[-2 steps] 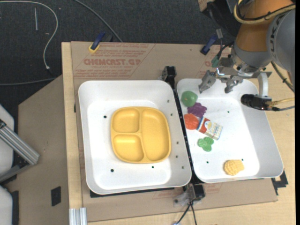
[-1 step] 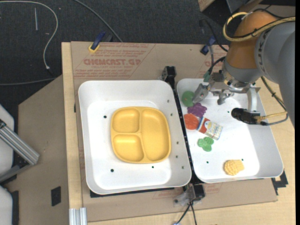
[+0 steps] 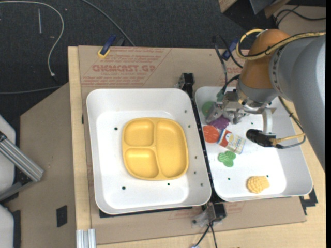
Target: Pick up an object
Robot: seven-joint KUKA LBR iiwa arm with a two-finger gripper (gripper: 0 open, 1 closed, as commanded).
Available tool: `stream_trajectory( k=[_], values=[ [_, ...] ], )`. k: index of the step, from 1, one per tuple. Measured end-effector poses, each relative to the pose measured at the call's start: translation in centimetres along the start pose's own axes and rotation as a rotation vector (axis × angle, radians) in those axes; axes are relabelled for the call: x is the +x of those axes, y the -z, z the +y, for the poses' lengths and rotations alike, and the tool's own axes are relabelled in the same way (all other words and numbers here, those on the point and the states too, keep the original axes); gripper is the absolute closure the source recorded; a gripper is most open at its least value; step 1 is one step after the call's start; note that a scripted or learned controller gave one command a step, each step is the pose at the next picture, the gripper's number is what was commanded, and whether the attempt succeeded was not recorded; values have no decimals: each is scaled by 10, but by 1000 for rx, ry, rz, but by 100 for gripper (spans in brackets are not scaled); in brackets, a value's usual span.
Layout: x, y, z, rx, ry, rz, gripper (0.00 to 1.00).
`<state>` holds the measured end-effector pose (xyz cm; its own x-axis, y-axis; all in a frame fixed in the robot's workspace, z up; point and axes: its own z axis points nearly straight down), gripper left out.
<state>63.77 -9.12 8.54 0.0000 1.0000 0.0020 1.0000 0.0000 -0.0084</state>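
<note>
We see the tabletop (image 3: pixel 83 190) carrying two white bins. The left bin (image 3: pixel 103 118) holds a yellow tray (image 3: pixel 155 149) at its centre. The arm (image 3: pixel 295 71) reaches in from three o'clock over the right bin (image 3: pixel 289 174). Its tool (image 3: pixel 230 112) hangs low at that bin's ten o'clock corner, just above a purple toy (image 3: pixel 220 123) and beside a green one (image 3: pixel 208 108); we cannot tell its grip. Below lie a red toy (image 3: pixel 211 134), a small packet (image 3: pixel 232 141), a green piece (image 3: pixel 226 158), and corn (image 3: pixel 257 184) at five o'clock.
</note>
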Motion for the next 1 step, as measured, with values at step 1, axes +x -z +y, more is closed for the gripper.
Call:
stream_trajectory(
  k=[1],
  values=[
    [-1, 17, 3, -10, 0, -2, 100]
  ],
)
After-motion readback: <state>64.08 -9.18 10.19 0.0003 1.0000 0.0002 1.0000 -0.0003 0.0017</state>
